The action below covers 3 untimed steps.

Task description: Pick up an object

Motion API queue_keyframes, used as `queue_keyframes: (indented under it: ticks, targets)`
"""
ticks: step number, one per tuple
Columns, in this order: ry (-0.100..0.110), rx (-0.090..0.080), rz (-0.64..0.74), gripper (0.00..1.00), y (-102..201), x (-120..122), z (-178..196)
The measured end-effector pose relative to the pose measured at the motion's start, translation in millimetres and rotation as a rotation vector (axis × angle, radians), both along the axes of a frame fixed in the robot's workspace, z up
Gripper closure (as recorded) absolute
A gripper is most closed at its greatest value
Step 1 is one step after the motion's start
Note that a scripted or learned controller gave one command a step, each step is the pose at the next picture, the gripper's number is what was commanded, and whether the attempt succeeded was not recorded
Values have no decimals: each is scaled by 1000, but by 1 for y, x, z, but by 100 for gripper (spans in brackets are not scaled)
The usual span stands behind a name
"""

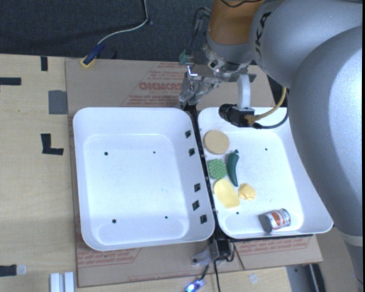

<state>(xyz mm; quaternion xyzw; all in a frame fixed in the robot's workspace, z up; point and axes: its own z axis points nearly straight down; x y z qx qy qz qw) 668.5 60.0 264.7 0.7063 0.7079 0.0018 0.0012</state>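
Right shallow white bin (304, 181), near to far: small red-labelled metal can (275, 219) lying down, two yellow lumps (227, 194) (247, 192), dark green pepper (233, 167) beside green textured piece (216, 168), tan round disc (216, 142). Gripper (192, 95) sits at the far rim between bins; fingers' state: cannot tell.

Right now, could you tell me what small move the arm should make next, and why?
Probably bring the tool toward the camera and down over the tan disc. The tool sits above the far rim where the two bins meet, holding nothing, and the disc is the nearest object in the right bin.
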Motion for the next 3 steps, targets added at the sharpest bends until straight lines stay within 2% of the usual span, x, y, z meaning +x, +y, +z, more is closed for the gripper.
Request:
queue_keyframes:
  ticks: [1,2,3]
  targets:
    - [-14,2,2,100,15,1,166]
    - [-10,1,2,100,25,-1,279]
    - [24,-3,6,100,118,-16,73]
